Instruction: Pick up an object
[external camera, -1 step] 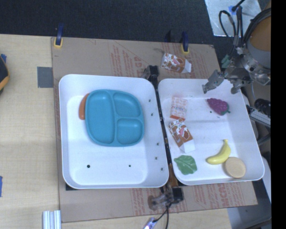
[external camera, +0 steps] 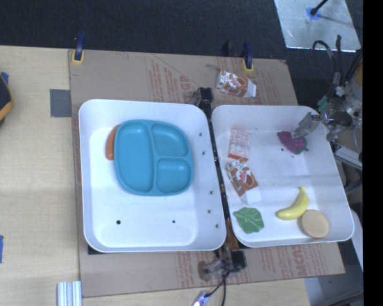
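Two shallow white bins are seen side by side on the desk (external camera: 32, 190). In the left bin (external camera: 96, 228) a light blue plastic tray with three compartments (external camera: 154, 157) is lying, and an orange object (external camera: 110, 144) is partly hidden under its edge at 9 o'clock. In the right bin (external camera: 329, 171) several things are spread: a small purple bunch of toy grapes (external camera: 293, 141) toward 1 o'clock, two printed sauce packets (external camera: 240, 160) near the wall at 9 o'clock, a green toy leaf (external camera: 249, 219) at 7 o'clock, a yellow toy banana (external camera: 294, 206) and a round tan disc (external camera: 315, 223) around 5 o'clock. One more printed packet (external camera: 235, 85) is lying outside the bins, at 12 o'clock from the right bin.

The hand (external camera: 306, 125) is reached in from 3 o'clock and is placed just beside the grapes, at their upper right. It cannot be told whether the hand is spread or pressed together, and nothing is seen pinched in it.

The grapes are judged to be the intended object. Because of their lumpy, rounded form, a slip could be caused if the hand is closed off-centre. The grapes could also be pushed toward 9 o'clock instead of being gripped, since the approach is slanted. The nearby bin wall at 3 o'clock could be touched by the wrist.
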`<state>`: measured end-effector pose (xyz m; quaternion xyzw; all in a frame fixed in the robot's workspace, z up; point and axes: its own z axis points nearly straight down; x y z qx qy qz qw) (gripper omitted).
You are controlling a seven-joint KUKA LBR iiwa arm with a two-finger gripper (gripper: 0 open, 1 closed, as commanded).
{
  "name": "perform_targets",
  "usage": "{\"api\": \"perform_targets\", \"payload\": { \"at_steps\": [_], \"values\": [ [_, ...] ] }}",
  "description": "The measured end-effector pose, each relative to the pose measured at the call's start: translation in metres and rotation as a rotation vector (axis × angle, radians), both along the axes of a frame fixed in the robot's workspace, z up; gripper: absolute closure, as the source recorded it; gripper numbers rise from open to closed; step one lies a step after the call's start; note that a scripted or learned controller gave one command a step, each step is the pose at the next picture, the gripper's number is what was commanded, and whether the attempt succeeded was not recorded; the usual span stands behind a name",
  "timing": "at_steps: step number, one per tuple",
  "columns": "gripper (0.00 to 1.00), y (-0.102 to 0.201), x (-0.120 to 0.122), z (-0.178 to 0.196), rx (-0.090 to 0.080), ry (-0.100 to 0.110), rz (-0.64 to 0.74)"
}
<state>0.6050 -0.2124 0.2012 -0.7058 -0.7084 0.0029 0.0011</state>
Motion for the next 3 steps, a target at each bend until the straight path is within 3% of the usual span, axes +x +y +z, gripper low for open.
{"api": "perform_targets", "payload": {
  "at_steps": [1, 2, 3],
  "values": [
    [0.00, 0.002, 0.042, -0.111, 0.002, 0.000, 0.003],
    [1.00, 0.001, 0.043, -0.098, 0.000, -0.002, 0.006],
    [1.00, 0.055, 0.052, -0.080, 0.002, -0.003, 0.003]
  ]
}}
